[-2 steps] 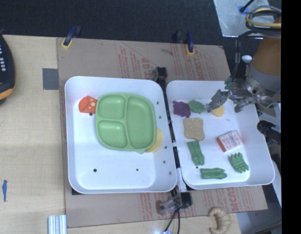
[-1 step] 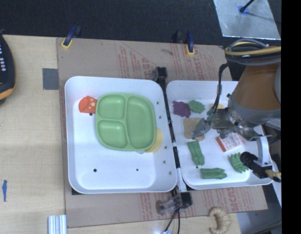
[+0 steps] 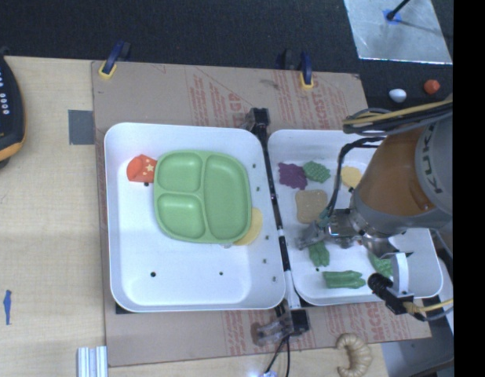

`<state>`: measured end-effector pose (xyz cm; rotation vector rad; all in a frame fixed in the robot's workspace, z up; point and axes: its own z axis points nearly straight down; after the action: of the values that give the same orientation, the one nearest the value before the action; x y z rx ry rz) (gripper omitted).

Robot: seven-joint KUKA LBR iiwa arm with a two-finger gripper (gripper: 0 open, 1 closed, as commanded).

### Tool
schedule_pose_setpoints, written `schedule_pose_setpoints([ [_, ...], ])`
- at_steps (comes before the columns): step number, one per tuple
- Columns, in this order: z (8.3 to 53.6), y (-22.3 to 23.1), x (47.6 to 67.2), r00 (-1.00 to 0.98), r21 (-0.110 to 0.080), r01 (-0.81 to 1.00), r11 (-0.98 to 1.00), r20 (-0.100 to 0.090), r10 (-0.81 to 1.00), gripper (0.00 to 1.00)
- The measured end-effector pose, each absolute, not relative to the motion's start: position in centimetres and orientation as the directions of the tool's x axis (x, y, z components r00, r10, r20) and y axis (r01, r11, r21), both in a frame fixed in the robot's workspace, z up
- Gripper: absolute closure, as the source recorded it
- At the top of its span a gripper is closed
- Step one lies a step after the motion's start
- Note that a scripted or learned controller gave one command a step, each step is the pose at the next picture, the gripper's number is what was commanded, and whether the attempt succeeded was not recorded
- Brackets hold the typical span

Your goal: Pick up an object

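The right bin (image 3: 301, 293) holds several small toy foods. A purple piece (image 3: 291, 175) and a leafy green piece (image 3: 316, 170) lie at its far end, and a tan square (image 3: 309, 205) lies just below them. A yellow piece (image 3: 350, 177) peeks out beside the arm. A green piece (image 3: 319, 254) lies in the middle and a longer green piece (image 3: 344, 279) sits near the front wall. My gripper (image 3: 315, 236) hangs low over the bin's middle, between the tan square and the middle green piece. The arm's grey and orange body (image 3: 395, 179) hides the bin's right half.
The left bin (image 3: 187, 289) holds a green divided plate (image 3: 203, 196), a red piece with a star (image 3: 140, 168) at its left and a yellow piece (image 3: 253, 228) tucked under the plate's right edge. Black clips sit on the ridge between the bins.
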<state>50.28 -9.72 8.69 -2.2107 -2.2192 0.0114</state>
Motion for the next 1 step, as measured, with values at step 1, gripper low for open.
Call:
schedule_pose_setpoints([
  [1, 10.23, -9.81, 50.44, -0.007, -0.007, 1.000, 0.007, -0.001, 1.000, 1.00],
])
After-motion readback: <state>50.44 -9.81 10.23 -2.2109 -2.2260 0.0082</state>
